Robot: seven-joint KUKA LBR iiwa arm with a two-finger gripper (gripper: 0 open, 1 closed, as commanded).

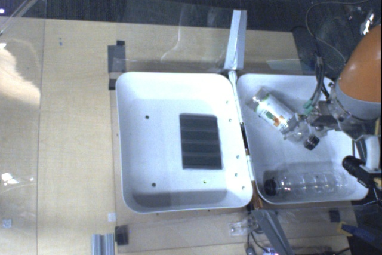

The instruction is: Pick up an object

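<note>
A small clear bottle with a green and orange label (pixel 268 108) lies tilted in the upper part of the right bin (pixel 280 83). My gripper (pixel 301 132) hangs low over that bin, just right of the small bottle's lower end, at or very near it. Along the same bin's front wall lies a larger clear plastic bottle with a black cap (pixel 307 183). A dark ribbed rectangular pad (pixel 200 141) lies flat in the middle of the left bin (pixel 137 98). Nothing is visibly held in the gripper.
The grey arm with its orange band (pixel 365 68) comes in over the right bin's right edge, with cables looping above it. A metal strut (pixel 237 39) stands behind the gap between the bins. Clamps and cables sit below the bins' front edge.
</note>
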